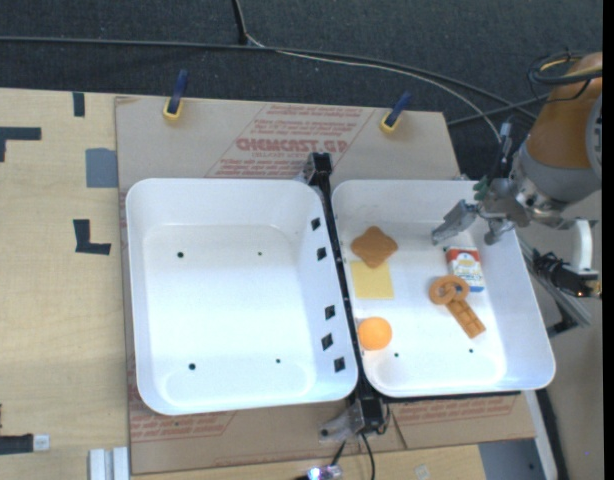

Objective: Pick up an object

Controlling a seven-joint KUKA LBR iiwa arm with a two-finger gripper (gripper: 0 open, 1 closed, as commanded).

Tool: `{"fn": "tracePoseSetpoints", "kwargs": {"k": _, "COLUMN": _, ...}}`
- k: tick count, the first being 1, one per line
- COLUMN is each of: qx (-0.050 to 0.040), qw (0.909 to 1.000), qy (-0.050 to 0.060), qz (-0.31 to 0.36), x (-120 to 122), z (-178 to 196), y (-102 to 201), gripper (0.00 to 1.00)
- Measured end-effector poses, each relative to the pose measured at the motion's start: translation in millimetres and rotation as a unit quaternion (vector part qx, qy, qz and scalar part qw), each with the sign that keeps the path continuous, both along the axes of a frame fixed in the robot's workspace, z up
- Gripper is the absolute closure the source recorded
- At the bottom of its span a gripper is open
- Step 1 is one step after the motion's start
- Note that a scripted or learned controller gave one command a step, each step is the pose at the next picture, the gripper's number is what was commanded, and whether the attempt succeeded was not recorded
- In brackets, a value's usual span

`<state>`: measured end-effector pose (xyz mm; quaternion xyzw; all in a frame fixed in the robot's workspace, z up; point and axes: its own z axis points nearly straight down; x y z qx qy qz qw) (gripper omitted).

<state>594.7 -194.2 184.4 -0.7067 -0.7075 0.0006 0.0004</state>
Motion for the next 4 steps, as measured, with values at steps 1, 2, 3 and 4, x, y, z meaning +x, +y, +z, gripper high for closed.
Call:
{"fn": "tracePoseSetpoints", "kwargs": {"k": 1, "qx": -0.0002, "qw": 1.0, "qy": -0.001, "qz": 0.003, "x": 39.5, "z": -104.3, "y": 74.0, "gripper": 0.0}}
{"fn": "tracePoseSetpoints", "kwargs": {"k": 2, "qx": -0.0005, "qw": 1.0, "qy": -0.004, "qz": 0.002, "x": 40.6, "z": -86.7, "y": 70.4, "gripper": 1.0}}
{"fn": "tracePoseSetpoints", "kwargs": {"k": 3, "qx": -0.0008, "qw": 1.0, "qy": -0.004, "qz": 0.002, "x": 40.2, "z": -87.5, "y": 70.2, "gripper": 0.0}}
{"fn": "tracePoseSetpoints", "kwargs": {"k": 4, "qx": 0.0001, "qw": 1.0, "qy": -0.001, "qz": 0.001, "x": 64.7, "z": -100.6, "y": 96.7, "gripper": 0.0}}
